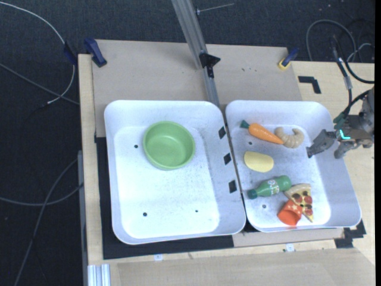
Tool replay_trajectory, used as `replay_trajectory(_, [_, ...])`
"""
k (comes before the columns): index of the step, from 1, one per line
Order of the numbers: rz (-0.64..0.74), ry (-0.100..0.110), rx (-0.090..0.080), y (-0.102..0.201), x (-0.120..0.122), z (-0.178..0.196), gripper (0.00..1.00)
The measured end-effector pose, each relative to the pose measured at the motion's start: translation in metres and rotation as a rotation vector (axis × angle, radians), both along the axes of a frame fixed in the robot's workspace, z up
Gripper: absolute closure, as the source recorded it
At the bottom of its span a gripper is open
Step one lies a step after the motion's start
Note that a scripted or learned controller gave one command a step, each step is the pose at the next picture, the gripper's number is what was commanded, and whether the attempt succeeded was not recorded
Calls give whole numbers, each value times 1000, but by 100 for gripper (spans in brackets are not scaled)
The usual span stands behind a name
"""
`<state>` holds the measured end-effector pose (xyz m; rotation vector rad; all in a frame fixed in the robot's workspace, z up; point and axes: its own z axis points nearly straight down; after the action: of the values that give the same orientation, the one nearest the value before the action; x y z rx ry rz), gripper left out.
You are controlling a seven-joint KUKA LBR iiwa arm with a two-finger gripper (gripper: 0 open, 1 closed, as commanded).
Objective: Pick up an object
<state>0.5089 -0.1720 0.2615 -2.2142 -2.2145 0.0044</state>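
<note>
Gripper [329, 147] sits at the right edge of the right bin [333, 183], jaws spread apart w/ nothing between them. Objs in that bin: carrot [262, 133] near the top, beige curled piece [290, 137] just beside it (touching or not, can't tell), yellow lump [259, 161] below, green bottle [270, 187] lying on its side, pizza slice [302, 198] and red-orange piece [289, 214] at the bottom. Left bin [166, 219] holds a green bowl [169, 145], upright. Both bins rest on the desk [155, 70].
</note>
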Motion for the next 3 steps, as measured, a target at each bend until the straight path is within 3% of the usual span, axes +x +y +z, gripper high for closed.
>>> replay_trajectory(1, [0, -4, -1, 0, 1, 2, 0])
replay_trajectory(3, [0, 8, 2, 1, 3, -105, 0])
